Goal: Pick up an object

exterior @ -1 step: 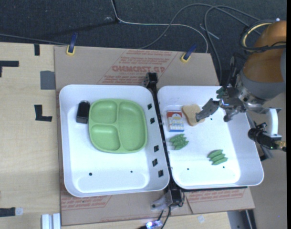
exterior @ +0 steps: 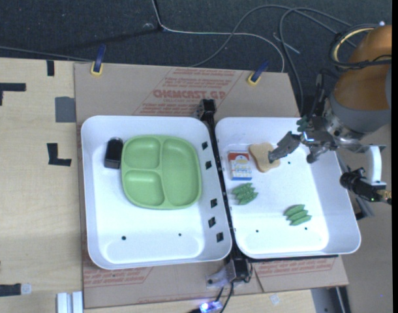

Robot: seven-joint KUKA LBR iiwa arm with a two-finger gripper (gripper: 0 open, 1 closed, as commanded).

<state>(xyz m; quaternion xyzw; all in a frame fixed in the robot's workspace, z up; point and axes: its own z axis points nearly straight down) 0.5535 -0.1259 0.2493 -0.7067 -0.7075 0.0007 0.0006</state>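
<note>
Grey tool (exterior: 285, 147) has one finger touching the tan piece (exterior: 261, 156); its opening can't be told.

the grey arm (exterior: 359, 90) with its orange band reaches in from the right, wrist bent leftward and low; the gripper (exterior: 291, 147) extends one dark finger slanting down-left.

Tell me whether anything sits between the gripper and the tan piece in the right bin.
Nothing visible does. The gripper is already at the tan piece, its dark tip over that piece's right edge. The small card lies to the left and the two green pods lie lower in the right bin, off that path.
</note>
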